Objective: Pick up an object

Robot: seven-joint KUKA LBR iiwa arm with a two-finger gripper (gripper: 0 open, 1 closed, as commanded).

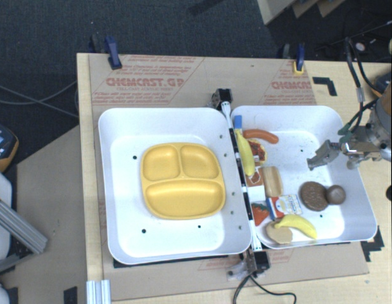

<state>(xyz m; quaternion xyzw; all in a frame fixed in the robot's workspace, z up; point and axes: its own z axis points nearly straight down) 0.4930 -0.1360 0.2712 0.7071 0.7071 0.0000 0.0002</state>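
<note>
My gripper [334, 162] hangs over the right part of the right bin [322, 118], open, with only bare bin floor between its fingers. Just below it lie a brown round cookie [313, 196] and a small brown ball [335, 194], both apart from the fingers. Further left in the same bin are a red sausage [261, 135], a long yellow piece [246, 155] along the left wall, and a tan bread roll [271, 181]. A banana [297, 224], a tan disc [279, 234] and a red-and-white packet [281, 205] sit near the front.
The left bin [120, 170] holds a yellow divided plate [182, 180]. Both bins rest on a cardboard-covered bench [151, 78] held by blue clamps [111, 50]. Cables [355, 68] hang at the upper right beside the arm.
</note>
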